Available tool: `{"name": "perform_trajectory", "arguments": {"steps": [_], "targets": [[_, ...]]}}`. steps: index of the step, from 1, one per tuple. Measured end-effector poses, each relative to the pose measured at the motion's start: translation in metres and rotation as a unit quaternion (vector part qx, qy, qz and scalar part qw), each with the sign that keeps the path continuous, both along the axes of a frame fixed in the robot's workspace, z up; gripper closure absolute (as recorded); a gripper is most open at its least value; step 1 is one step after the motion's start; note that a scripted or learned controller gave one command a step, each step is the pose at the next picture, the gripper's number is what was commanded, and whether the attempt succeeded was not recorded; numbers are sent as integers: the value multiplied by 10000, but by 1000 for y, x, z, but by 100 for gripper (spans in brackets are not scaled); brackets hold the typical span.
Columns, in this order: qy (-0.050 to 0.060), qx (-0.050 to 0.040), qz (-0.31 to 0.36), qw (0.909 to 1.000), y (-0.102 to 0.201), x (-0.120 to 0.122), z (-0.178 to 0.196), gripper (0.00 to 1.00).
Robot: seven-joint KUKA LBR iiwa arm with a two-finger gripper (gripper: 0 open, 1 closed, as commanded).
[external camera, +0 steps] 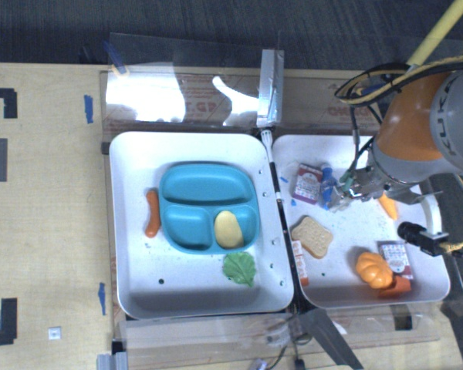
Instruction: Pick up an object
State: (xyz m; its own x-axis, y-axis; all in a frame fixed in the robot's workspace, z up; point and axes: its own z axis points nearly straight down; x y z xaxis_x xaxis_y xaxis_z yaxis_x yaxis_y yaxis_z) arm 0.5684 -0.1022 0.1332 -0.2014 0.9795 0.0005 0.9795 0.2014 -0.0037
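Two white bins sit side by side, and we go from left to right.

Far to the left of the gripper is the left bin point(123, 230). In it we see an orange hot dog point(152, 212) lying by a blue tray point(208, 205). A pale yellow potato point(228, 229) sits in the tray's lower right pocket. A green leafy piece point(240, 268) lies just below the tray.

Next comes the right bin point(339, 284). A small red and white packet point(309, 185) lies just to the left of the gripper, with a little blue thing point(328, 186) between them. A slice of toast point(313, 237) lies below and to the left of the gripper.

The gripper point(353, 190) is down low near the top of this bin. We cannot tell if it is loose or squeezed tight, and we see nothing held in it. The grey arm point(417, 129) with its orange band reaches in from the right.

Below and to the right of the gripper sits an orange pumpkin toy point(373, 269), touching a small red and white box point(394, 257). A little orange piece point(388, 206) lies just to the right of the gripper.
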Motion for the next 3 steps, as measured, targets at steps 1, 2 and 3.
{"name": "perform_trajectory", "arguments": {"steps": [1,2,3], "targets": [[-39,-2,-1313,9913,32,36,53,100],[-25,-6,-1319,9913,32,35,52,0],[-96,-2,-1312,9913,-1,40,-32,0]]}}
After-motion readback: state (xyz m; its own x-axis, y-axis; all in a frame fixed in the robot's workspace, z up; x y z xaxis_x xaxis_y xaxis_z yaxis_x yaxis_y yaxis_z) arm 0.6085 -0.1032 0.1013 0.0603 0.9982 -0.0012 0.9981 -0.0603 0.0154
